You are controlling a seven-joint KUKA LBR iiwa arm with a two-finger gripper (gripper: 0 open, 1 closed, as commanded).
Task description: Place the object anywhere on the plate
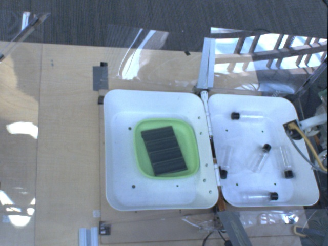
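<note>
A light green square plate [140, 150] sits in the middle of the left white bin [110, 152]. On the plate lies a dark grey ridged rectangular block [164, 150], flat and slightly turned, well inside the rim. The right white bin [246, 137] holds several clear tubes with black caps, among them one near the back [246, 117], one in the middle [260, 159] and one along the front [258, 196]. Yellow and grey cables and a white fitting of the arm [309, 137] hang over the right bin's right edge.
A metal bracket [207, 65] stands behind the seam between the bins. A small grey block [100, 77] lies on the wooden bench behind the left bin. Clear sheeting covers the bench on the left.
</note>
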